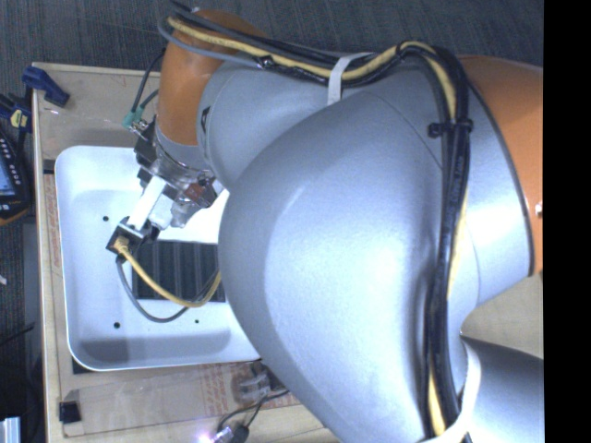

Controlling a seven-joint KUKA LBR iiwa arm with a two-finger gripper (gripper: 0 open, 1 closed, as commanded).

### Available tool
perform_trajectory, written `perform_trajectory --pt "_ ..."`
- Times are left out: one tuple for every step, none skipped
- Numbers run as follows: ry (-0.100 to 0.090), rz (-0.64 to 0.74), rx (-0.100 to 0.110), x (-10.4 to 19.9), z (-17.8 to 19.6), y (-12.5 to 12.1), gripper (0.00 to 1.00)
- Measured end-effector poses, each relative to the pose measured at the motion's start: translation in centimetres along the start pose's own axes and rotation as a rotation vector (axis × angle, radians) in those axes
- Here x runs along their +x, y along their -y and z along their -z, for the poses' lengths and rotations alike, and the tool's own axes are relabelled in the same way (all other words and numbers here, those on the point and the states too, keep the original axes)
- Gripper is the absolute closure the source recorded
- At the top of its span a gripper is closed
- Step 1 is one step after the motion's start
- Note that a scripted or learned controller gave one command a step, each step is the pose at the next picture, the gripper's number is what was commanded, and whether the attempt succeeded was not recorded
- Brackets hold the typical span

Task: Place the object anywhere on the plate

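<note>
Gripper [185,195] above the white bin's [81,185] middle, its grip impossible to tell; a dark ribbed slab [175,268], perhaps the task's thing, lies just toward the bin's near edge.

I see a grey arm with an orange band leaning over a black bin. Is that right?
Not quite. The bin is white, not black. The rest holds: the grey arm with the orange band leans over it, as the camera view shows.
</note>
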State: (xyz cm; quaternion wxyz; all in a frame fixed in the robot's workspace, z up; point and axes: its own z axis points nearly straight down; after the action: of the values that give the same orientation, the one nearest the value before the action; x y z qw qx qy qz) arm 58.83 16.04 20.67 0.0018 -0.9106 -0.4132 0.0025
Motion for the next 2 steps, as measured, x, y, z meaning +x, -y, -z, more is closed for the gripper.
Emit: perform_trajectory --pt "-0.003 -0.152 -0.001 -1.6 12.7 -4.3 1.00" --pt "0.003 -0.186 0.001 -3.7 6.3 4.9 1.00"
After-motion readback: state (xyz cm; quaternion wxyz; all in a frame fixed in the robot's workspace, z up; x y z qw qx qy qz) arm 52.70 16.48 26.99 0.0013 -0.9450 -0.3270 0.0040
